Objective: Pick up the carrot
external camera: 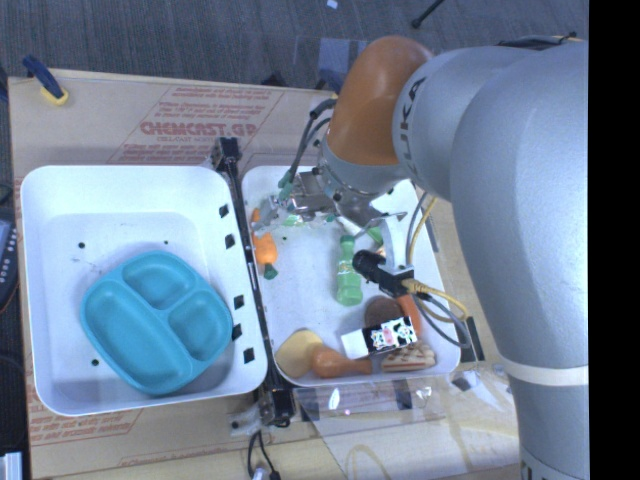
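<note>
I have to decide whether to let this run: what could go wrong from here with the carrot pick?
1. The carrot lies tight against the right bin's left wall, by the divider, so one side may leave the hand too little room.
2. The green bottle lies close by and could get knocked on approach.
3. Another orange item sits at the front among clutter; the program might go for that instead.

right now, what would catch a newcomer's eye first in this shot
The big grey arm with its orange band reaches in from the right, over the right bin. In the left bin lies a bright blue divided plate. A small carrot lies near the right bin's left wall, with a green bottle and other toy foods nearby.
</note>
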Robot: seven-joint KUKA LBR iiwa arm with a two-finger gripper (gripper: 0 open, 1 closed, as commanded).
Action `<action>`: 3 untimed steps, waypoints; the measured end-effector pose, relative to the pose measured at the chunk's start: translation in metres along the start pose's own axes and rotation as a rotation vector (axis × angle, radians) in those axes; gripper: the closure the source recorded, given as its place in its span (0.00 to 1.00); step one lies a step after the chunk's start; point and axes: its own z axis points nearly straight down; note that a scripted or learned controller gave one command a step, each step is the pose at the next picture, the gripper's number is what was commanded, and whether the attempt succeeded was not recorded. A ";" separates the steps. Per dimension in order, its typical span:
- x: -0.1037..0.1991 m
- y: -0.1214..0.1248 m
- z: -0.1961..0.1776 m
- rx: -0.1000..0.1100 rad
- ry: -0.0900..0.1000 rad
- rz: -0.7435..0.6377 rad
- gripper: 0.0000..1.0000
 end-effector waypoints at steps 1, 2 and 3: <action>0.000 0.000 0.000 0.000 0.000 0.000 0.00; 0.000 0.000 0.000 0.000 0.000 0.000 0.00; 0.000 0.000 0.000 0.000 0.000 0.000 0.00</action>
